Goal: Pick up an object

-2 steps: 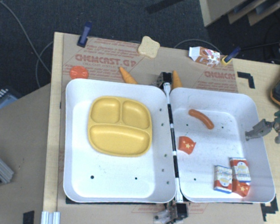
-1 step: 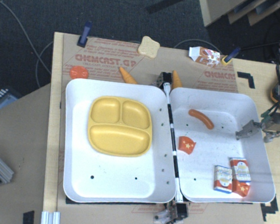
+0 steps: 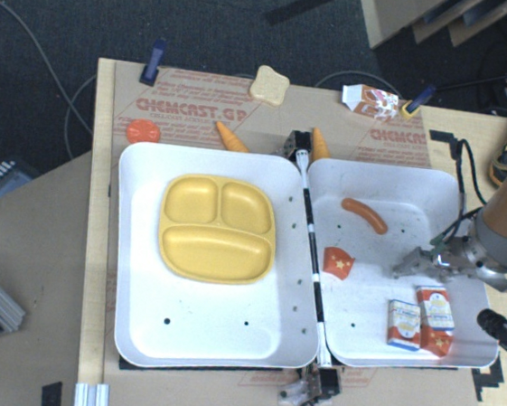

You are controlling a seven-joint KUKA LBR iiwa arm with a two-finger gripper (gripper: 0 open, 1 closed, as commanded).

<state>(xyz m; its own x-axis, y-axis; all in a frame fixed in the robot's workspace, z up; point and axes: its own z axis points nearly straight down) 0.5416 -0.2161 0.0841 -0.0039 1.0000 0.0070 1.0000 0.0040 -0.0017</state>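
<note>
The bench [image 3: 39, 246] is pale wood, topped by printed cardboard [image 3: 192, 107]. On this sit two white bins — left bin [image 3: 131, 320] and right bin [image 3: 437, 184] — touching side by side. Behind them on the cardboard lie a bread slice [image 3: 270, 85], a small carton [image 3: 371, 101], a blue clip [image 3: 152, 61], an orange disc [image 3: 142, 130] and two carrots [image 3: 230, 137] at the bins' rear rims.

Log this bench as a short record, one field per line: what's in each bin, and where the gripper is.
left bin: yellow divided tray
right bin: sausage, red wedge, two small cartons
gripper: low over the right bin, above the cartons, nothing seen between its fingers
outside the bins: bread slice, milk carton
</note>
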